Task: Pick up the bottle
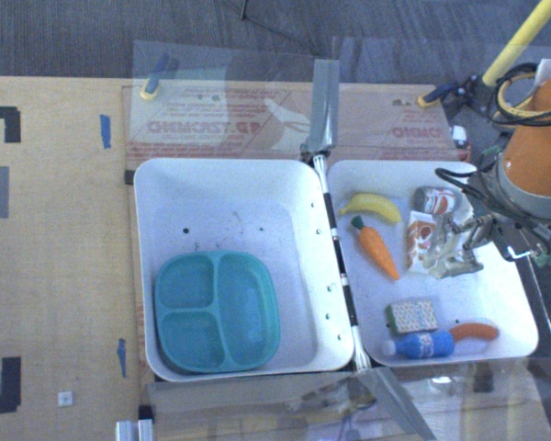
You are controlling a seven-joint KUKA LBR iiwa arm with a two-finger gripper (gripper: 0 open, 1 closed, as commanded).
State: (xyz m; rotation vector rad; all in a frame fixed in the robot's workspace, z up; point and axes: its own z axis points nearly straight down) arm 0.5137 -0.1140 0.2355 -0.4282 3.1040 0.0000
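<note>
So the small blue plastic bottle (424,344) lies on its side by the right white bin's (519,292) near wall, between a speckled sponge block (411,316) and an orange sausage-shaped toy (474,332), well apart from the tool (466,237), whose opening I cannot tell, over a crumpled wrapper (425,239).

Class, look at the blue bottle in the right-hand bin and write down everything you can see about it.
The bottle is small, blue and plastic-looking, with a white cap at its left end and a pale label patch on its body. It lies on its side near the front edge of the right bin. A speckled sponge-like block sits just behind it, and an orange sausage-shaped item meets its right end. The gripper is farther back, apart from it.
</note>
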